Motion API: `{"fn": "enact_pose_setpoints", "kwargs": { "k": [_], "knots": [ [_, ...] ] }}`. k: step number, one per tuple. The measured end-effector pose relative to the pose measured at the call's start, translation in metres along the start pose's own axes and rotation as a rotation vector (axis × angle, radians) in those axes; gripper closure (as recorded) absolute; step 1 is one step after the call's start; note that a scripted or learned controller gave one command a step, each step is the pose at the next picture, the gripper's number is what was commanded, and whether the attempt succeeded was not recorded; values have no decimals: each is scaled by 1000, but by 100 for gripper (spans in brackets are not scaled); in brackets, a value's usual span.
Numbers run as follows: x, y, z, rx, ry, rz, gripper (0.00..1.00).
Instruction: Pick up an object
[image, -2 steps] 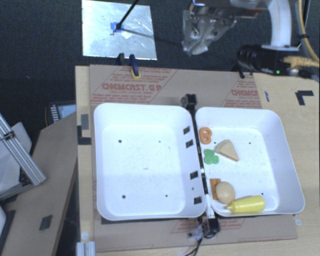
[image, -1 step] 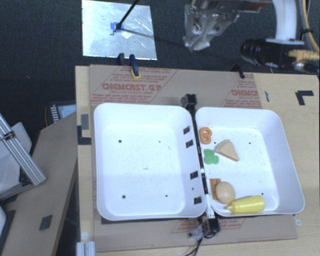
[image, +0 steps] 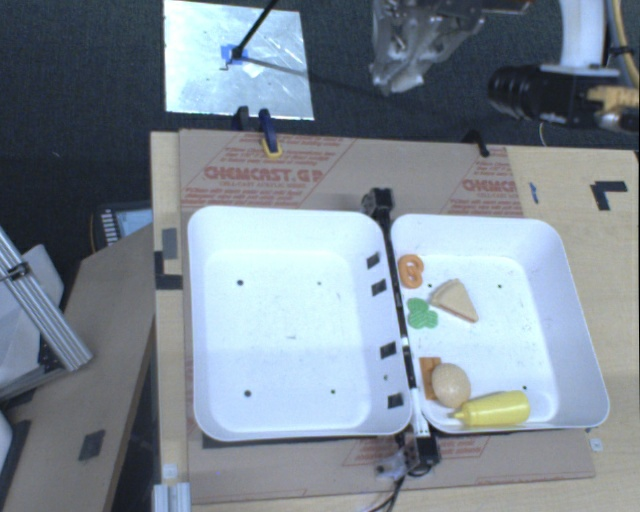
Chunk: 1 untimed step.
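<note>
We bring the tool (image: 405, 55) — its state we cannot tell — down squarely over the tan wedge (image: 455, 300), clear of neighbours.

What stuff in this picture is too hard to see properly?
- Gripper, camera view: blurred and cut off by the top edge, so its shape is unclear.
- Orange block, camera view: partly hidden behind the tan egg.
- Green piece, camera view: too small to tell what it is.
- Orange ring-shaped piece, camera view: too small to identify.
</note>
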<state>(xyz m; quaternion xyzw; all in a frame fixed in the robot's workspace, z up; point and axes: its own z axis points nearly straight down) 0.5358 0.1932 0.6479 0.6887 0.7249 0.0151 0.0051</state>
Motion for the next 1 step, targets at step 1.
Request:
{"fn": "enact_pose_setpoints", "kwargs": {
  "k": [1],
  "knots": [
    [0,0,-11,-1,1,-2,100]
  ]
}}
